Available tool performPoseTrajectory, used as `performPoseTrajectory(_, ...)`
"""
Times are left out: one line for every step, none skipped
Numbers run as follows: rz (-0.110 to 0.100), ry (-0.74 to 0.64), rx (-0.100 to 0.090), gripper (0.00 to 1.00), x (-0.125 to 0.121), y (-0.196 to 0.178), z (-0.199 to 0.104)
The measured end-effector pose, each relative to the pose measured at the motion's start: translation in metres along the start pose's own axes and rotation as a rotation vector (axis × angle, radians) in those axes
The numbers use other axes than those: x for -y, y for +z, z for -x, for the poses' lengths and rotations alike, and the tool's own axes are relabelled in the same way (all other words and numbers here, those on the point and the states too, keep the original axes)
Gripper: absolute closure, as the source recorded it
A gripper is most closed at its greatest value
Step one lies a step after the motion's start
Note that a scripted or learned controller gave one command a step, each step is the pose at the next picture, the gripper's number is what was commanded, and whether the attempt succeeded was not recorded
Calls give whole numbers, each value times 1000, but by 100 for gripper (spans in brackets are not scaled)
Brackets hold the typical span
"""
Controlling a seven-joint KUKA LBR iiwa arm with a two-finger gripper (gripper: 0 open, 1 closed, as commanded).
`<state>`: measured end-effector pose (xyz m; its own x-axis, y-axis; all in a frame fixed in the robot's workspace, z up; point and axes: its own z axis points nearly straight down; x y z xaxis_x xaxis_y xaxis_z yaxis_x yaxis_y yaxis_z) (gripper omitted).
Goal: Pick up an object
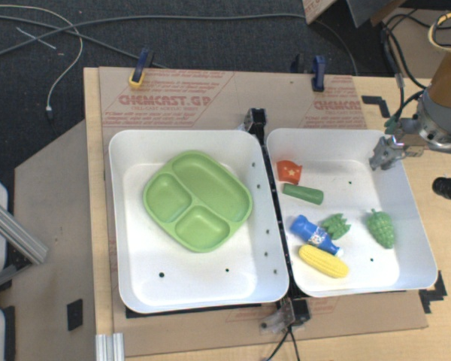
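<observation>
Nearest in the right bin (417,273): glossy yellow corn (323,262), long axis left-right, touching a blue bottle (312,230). Just beyond, two knobbly green toys (381,228), then a smooth green cylinder (303,194) and a red block (289,171). Farthest, at the bin's far-right rim, the gripper (385,155), open or closed impossible to tell. Every candidate near and left of it; the right-hand green toy closest. In the left bin, a matte green tray (198,199).
</observation>
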<state>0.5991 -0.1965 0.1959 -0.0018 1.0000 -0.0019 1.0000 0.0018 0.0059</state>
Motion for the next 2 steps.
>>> performPoseTrajectory(2,1,1,100,-4,-62,8)
performPoseTrajectory(-7,-4,-4,100,-2,-66,-50)
